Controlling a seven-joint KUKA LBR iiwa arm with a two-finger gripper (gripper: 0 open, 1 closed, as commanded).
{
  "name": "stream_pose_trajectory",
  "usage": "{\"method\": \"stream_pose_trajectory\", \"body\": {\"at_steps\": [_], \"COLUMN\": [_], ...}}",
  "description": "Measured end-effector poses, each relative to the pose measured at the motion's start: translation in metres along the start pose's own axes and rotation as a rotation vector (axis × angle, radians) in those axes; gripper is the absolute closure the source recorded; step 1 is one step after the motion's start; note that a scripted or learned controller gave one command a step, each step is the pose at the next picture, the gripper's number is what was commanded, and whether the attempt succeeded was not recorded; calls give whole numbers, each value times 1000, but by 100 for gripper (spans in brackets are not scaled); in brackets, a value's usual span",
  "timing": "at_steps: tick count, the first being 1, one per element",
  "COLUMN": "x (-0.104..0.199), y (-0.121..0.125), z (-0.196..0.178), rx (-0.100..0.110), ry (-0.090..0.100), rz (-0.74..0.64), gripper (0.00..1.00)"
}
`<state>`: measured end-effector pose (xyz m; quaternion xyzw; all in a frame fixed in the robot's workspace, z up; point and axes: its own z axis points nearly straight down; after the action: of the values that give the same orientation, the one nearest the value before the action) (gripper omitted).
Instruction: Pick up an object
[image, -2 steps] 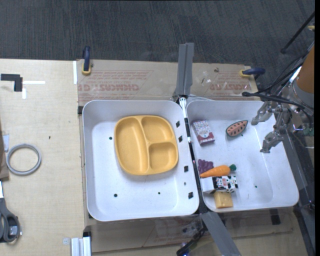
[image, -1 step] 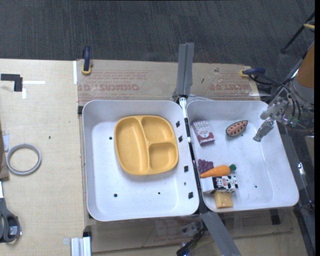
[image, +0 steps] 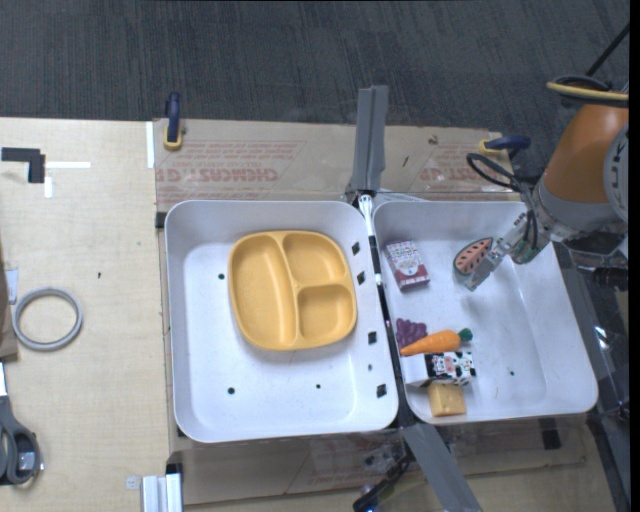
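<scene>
a robotics lab: clamped cardboard (image: 330, 160) on a plywood bench (image: 80, 400), dark carpet (image: 250, 50)

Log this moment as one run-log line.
arm: over right bin | end effector: at watermelon slice | carrot: lying in bin | tray: left bin

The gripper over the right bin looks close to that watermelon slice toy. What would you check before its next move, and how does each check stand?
1. gripper is over the right bin: ok.
2. watermelon slice lies right beside the fingertips: ok.
3. Slice sits between the fingers: cannot tell.
4. Slice is lifted off the bin floor: cannot tell.
5. small box lies apart from the slice, out of the way: ok.
6. carrot and the other toys lie nearer the bin's front, apart from the gripper: ok.
</scene>
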<state>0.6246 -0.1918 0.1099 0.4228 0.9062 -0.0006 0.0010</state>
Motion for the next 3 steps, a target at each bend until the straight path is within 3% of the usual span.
{"method": "stream_pose_trajectory", "body": {"at_steps": [1, 2, 3], "x": [-34, -34, -35], "y": [14, 14, 16], "z": [17, 17, 7], "rx": [-1, -1, -2], "ry": [-2, -2, -7], "rz": [-192, -193, -196], "gripper": [0, 0, 100]}}
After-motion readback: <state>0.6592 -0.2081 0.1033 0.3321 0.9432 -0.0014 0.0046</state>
